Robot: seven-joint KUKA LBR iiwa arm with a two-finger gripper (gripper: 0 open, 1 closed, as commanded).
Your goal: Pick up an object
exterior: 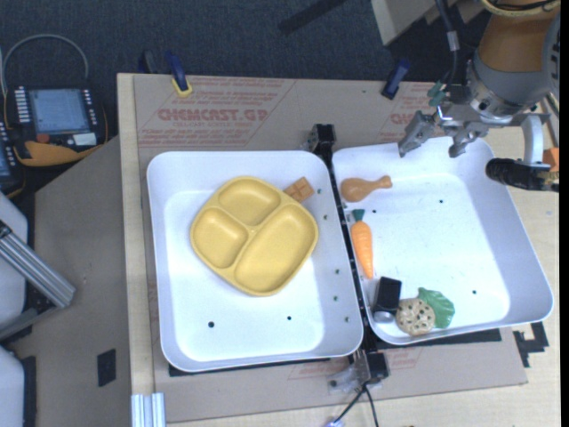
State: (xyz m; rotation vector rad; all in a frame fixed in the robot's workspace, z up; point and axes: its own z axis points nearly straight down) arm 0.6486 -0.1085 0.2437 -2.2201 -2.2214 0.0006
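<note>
The gripper (437, 142) is hanging over the top edge of the right bin (498, 238), fingers spread wide and holding nothing. A drumstick (364, 186) is lying just below it, and a carrot (362, 247) is lying under that.

Bench (133, 238) bears two white bins (178, 327) side by side.

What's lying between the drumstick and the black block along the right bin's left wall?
In the camera view, a toy carrot lies between the drumstick and the black block, lengthwise along the right bin's left wall, its green top toward the drumstick.
</note>
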